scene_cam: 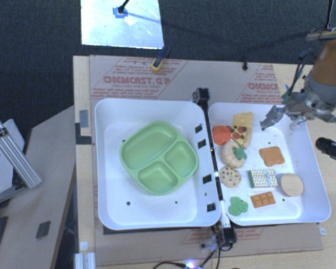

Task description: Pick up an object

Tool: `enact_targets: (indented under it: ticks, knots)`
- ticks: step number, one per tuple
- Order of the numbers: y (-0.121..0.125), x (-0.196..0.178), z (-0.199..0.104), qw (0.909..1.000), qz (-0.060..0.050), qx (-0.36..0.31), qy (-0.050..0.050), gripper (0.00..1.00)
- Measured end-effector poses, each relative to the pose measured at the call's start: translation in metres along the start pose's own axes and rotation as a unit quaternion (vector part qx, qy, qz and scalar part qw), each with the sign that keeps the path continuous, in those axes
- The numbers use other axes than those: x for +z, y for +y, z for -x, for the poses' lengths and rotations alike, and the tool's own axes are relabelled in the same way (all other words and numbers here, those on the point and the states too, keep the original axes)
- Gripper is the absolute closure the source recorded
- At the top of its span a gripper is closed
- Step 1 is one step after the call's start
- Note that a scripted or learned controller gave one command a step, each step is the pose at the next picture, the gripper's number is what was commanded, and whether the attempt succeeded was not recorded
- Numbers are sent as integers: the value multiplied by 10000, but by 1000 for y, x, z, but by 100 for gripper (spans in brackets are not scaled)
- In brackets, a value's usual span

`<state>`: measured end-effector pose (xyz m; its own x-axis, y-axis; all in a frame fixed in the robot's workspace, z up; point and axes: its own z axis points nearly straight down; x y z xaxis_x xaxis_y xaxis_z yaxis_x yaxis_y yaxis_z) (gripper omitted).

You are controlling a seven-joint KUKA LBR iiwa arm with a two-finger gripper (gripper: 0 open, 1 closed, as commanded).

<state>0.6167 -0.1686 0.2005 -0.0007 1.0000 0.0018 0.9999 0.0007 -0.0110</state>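
The right bin [316,206] holds several toy foods: a yellow pizza slice [243,126], a red tomato [221,133], a pale shrimp-like piece [233,153], a chocolate-chip cookie [230,176], an orange cracker [271,156], a green-and-white checkered block [262,178], a beige bun [292,185], an orange waffle [262,199] and a green broccoli [238,206]. My gripper [283,121] hangs over the bin's far right corner, above and right of the pizza slice. Its fingers stand apart with nothing between them.
The left bin [109,206] bears a green divided plate [158,157]. A black hinge strip [210,150] runs between the two bins. A shiny metal sheet [122,14] lies beyond the bench. A black part [331,148] sticks in at the right edge.
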Motion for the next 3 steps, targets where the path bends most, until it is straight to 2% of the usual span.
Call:
enact_targets:
  ticks: [1, 3]
  knots:
    - [3, -8, 0, 10000, 63, -13, -12, 0]
    - [0, 77, -3, 10000, 42, -5, -7, 0]
